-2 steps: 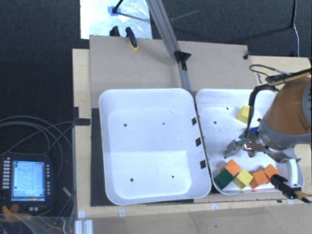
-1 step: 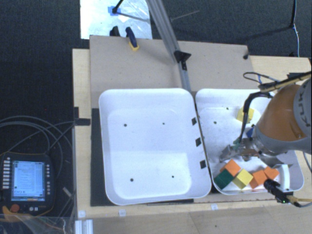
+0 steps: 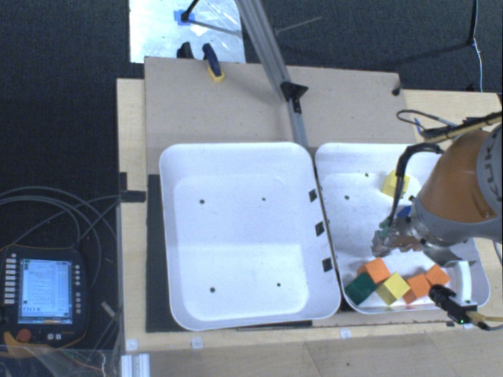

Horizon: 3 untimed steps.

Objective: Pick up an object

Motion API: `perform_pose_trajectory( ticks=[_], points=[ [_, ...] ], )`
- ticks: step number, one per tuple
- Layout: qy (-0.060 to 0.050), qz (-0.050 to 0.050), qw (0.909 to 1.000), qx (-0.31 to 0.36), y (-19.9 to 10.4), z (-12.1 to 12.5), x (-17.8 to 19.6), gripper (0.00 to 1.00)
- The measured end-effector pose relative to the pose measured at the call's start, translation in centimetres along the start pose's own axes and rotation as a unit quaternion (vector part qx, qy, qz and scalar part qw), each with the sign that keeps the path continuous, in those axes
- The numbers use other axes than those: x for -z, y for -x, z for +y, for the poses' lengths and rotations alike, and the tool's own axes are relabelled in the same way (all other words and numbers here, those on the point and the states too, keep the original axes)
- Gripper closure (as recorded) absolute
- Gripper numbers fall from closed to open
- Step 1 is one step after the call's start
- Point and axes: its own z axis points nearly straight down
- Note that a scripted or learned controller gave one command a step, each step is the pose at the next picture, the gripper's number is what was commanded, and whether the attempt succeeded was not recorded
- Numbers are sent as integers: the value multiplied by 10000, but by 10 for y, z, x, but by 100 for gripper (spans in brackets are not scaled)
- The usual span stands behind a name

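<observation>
Gripper hangs low inside the right bin, just above the cluster of blocks at that bin's near edge; its fingers are a blur of grey and brown, and whether they are spread or closed cannot be told from this view. Nothing can be seen between them. Behind it, the arm's orange band and grey wrist cover much of the right bin's far-right part.

Landmark for the rest is the right bin. At its near edge lie an orange block, a dark green block touching it on the near-left side, a yellow block just beside the green one, and another orange block to the right of the yellow one. A further yellow block sits apart toward the bin's far side, with a small blue object just near of it, partly hidden by the arm.

Touching the right bin's left wall stands the left bin. Both rest on the counter. Far left of the bins, off the counter, a teach pendant lies on the floor with its screen lit
</observation>
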Motion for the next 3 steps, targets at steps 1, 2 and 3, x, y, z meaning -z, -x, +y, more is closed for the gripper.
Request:
perform_pose_trajectory(
  ticks=[1,2,3],
  points=[
    [15,-5,10000,3,-3,0,44,100],
    [29,-11,10000,3,0,-2,106,100],
    [22,-8,10000,5,1,0,150,100]
  ],
)
